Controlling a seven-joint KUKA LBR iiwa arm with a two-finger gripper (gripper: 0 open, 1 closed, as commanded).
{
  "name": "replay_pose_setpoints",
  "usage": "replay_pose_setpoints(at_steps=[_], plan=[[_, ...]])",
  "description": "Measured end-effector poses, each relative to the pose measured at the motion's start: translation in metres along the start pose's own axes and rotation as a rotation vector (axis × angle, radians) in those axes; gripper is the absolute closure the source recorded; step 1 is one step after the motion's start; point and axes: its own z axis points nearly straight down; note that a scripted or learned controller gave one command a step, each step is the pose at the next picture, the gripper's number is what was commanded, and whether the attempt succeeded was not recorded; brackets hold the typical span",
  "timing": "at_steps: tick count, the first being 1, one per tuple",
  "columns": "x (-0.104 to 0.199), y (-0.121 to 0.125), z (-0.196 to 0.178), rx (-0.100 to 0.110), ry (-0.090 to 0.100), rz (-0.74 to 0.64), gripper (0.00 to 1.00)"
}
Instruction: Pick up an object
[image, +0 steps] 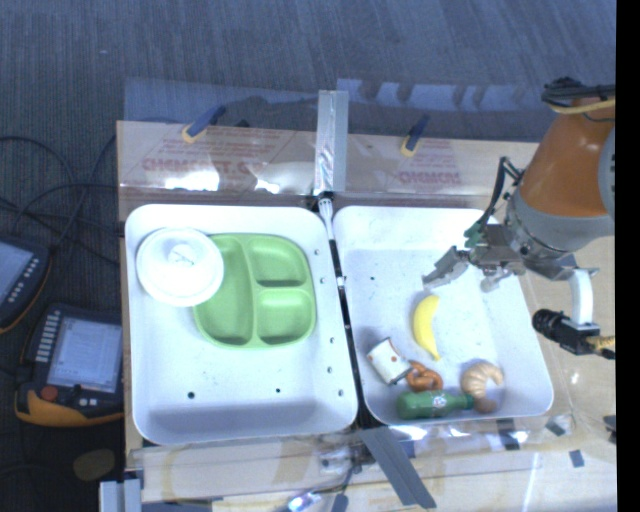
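Two shallow white bins side by side on the table (135, 140), left bin (240, 405) and right bin (520, 330), touching along a central divider. Grey arm with orange band (565, 180) reaching in from the right, above the right bin's upper right part. Gripper (470, 270) hanging over the bin's bare floor, jaws spread wide, nothing between the fingers (442, 271). Below and just left of the gripper, apart from it: a yellow banana (427, 324), lying roughly upright along the bin floor. Clustered near the right bin's front wall: a small white packet with red marking (384, 359), touching an orange pretzel-like piece (424, 378); a green bottle (434, 403) lying on its side right at the front edge; a brown croissant (482, 378) just beside the bottle's right end. In the left bin: a green divided tray (258, 290) with three compartments, and a round white lid or plate (180, 265) overlapping the tray's upper left corner. Beyond the far edge of the bins, two small yellow-and-blue clips (203, 122) on clear sheeting. Left of the table, a handheld screen device (75, 360) with cables on the dark carpet.
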Motion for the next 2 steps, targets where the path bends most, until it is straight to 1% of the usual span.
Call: replay_pose_setpoints(at_steps=[1,2], plan=[[0.026,0.031,-0.023,-0.001,0.000,-0.029,0.00],[-0.002,0.020,0.115,0.002,0.001,-0.070,0.00]])
